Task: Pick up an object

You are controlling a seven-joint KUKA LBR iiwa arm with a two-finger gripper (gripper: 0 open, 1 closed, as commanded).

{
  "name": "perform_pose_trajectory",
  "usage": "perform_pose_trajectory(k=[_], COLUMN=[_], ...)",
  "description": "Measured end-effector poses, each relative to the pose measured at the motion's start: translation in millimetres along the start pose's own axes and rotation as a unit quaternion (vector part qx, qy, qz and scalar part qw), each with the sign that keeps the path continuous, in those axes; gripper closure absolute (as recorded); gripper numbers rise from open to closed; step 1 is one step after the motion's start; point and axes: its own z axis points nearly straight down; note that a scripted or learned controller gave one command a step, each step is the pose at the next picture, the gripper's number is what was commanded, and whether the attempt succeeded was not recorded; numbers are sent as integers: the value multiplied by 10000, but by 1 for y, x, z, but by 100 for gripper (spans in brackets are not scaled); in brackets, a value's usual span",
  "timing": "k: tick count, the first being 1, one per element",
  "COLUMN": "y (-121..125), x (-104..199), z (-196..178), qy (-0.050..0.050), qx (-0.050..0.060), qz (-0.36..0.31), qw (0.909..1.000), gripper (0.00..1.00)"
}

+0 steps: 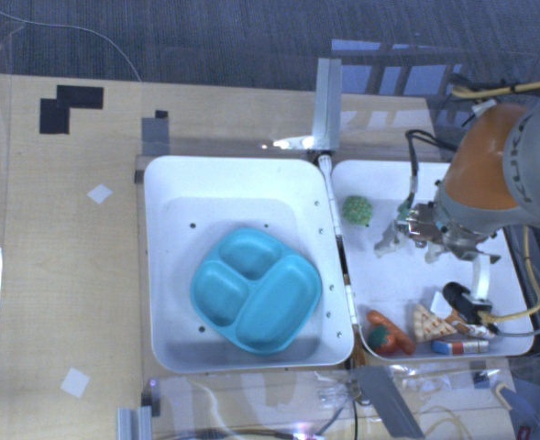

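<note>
Two white bins sat side by side on the wooden bench. The left bin held a blue divided plate. Over the right bin hung the gripper; its open-or-closed state could not be told. A green ball lay just beside it, while an orange toy, a waffle wedge and a marker lay along the near wall.

two bins sit side by side on the bench. a divided plate lies in the left bin. in the right bin, a ball rests near the far left corner, a carrot-shaped toy at the near left, a wedge and a marker to its right. the gripper hangs right of the ball.
</note>
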Motion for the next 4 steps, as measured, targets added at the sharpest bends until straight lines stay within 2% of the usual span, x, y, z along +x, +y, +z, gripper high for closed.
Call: perform_pose_trajectory(k=[1,2,3,4], y=[1,1,-74,21], x=[0,0,7,-66], z=[-8,-8,10,28], qy=[3,3,1,-25], qx=[8,9,2,-81], qz=[8,8,-186,-1265], qw=[10000,10000,9998,9919], gripper=[100,0,0,0])
